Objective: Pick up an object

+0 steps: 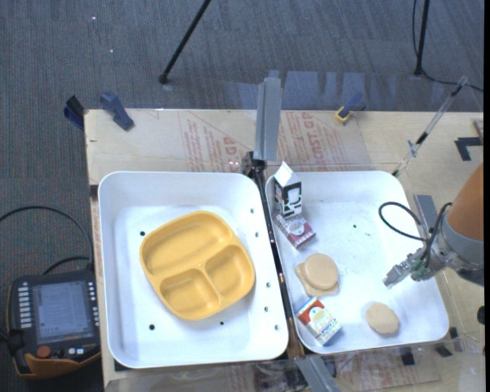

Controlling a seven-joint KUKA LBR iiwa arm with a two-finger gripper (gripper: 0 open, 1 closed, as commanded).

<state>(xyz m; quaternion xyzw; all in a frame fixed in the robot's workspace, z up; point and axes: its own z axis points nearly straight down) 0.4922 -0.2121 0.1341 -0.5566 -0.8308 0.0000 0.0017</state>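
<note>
Robot arm at the right edge of the right bin, nothing picked up so far.

Two white bins sit side by side on a bench. The left bin (114, 219) holds a yellow divided plate (198, 264) near its middle. The right bin (367, 198) holds four small things: a milk carton (288, 198) and a dark red packet (296, 231) along its left edge, a tan cookie (318, 273) just below them, a small box (319, 320) by the near left corner, and a second cookie (383, 318) near the near right corner. The gripper (398, 273) hangs by the bin's right edge, above that second cookie and apart from it; nothing sits between its fingers, and whether they are spread or closed cannot be told. This looks like the approach step. The next move calls for choosing a target, likely the nearest cookie, centring over it and descending.
</note>
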